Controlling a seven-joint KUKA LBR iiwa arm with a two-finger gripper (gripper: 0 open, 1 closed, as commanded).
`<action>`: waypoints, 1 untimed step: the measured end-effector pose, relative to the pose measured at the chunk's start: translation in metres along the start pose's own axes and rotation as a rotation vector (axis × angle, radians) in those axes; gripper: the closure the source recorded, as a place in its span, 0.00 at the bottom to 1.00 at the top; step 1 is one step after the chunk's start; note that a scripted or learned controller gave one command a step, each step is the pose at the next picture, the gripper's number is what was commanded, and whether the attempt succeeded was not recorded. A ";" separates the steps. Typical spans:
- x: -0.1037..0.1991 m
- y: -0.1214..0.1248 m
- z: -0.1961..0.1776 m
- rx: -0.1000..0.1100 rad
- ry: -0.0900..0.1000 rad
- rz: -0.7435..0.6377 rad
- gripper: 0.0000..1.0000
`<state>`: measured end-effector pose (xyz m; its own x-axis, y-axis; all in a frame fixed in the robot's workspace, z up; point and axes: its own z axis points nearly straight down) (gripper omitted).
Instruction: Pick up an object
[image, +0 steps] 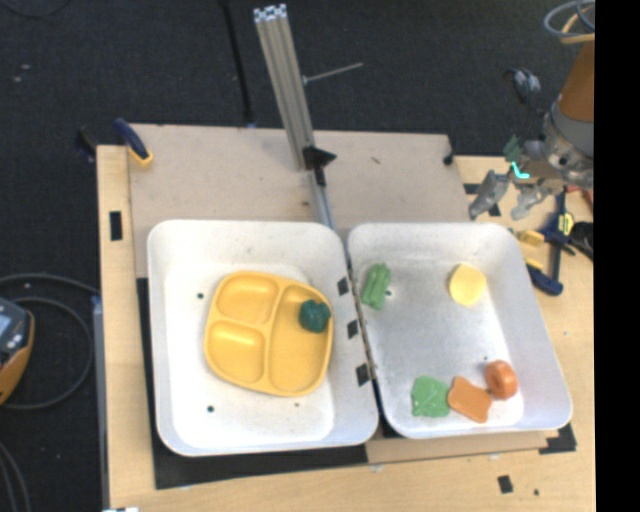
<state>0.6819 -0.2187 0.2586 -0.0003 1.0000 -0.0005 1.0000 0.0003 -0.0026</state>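
**Nothing lifted yet**

Nearest us, the orange pieces (470, 398) and green block (430, 396) lie untouched in the right bin (400, 250). Beyond its far corner, our end effector (508, 198) hangs spread open, empty. The whole pick remains.

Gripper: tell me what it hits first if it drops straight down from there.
Probably the bench just beyond the right bin's far rim, not the bin; the gripper hangs open there, though depth is unclear.

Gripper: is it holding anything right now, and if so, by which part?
Nothing is held. The gripper hangs open above the right bin's far corner, with nothing between its fingers.
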 end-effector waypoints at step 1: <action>0.000 0.001 -0.003 -0.005 -0.001 -0.001 0.00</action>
